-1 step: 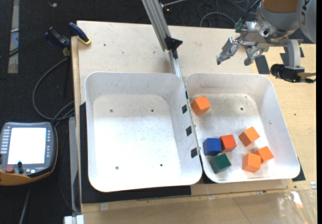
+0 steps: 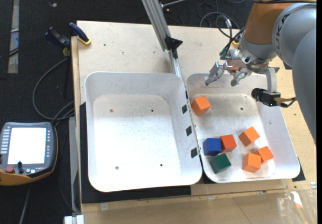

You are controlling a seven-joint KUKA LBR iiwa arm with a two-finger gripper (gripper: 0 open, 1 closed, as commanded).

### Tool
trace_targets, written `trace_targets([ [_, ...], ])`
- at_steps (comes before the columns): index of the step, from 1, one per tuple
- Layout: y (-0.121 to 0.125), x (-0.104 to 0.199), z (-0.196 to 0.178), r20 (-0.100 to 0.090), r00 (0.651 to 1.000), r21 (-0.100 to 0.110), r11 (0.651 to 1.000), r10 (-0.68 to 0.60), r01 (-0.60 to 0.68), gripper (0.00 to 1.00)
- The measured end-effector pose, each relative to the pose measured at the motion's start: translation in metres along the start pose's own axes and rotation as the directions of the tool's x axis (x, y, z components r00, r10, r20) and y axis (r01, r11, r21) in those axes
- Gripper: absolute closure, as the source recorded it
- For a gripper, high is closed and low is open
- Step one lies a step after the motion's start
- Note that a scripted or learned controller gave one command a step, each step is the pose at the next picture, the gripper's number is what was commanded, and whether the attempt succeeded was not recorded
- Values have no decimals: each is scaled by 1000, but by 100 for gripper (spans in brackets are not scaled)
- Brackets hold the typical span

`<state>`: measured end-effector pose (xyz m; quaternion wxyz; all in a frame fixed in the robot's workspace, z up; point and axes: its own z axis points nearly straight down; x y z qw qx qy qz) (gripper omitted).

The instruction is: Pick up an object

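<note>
My gripper hangs over the back edge of the right bin, its two fingers spread apart with nothing between them. An orange cube lies below and to the left of it, alone near the bin's back left. At the front of the same bin sit a blue cube, a dark green cube, and several more orange cubes, among them one beside the blue cube and one further right.
The left bin lies beside the right one. A slanted metal rail crosses the back of the bench above the bins' divide. A blue clamp sits at the bench's back left corner. A teach pendant lies off the bench at left.
</note>
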<state>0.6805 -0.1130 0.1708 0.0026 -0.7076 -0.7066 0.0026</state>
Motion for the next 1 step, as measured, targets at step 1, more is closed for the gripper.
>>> trace_targets([
  [1, 0, 9, 80, 0, 1000, -1, 1000, -4, 4, 0],
])
